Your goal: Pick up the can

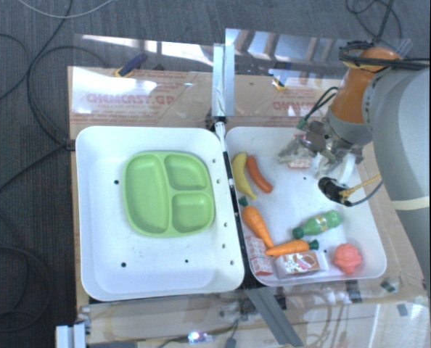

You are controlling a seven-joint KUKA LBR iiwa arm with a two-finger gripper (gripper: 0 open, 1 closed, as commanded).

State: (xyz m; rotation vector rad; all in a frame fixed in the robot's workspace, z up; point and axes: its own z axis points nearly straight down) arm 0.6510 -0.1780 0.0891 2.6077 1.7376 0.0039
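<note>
Can [297,155]: best guess, the small grey-and-pink item at the top of the right bin [371,267], not cleanly resolved from where I stand
Gripper [324,149]: just beside the can on its right, low over the bin; open or closed, I cannot tell; nothing visibly held
Neighbours: banana [241,175] and orange sausage [259,175] near on the left, green bottle [317,224] well below
Risks: an off-centre close likely nudges the can toward the sausage; a light can may tip or slip out on lifting
</note>
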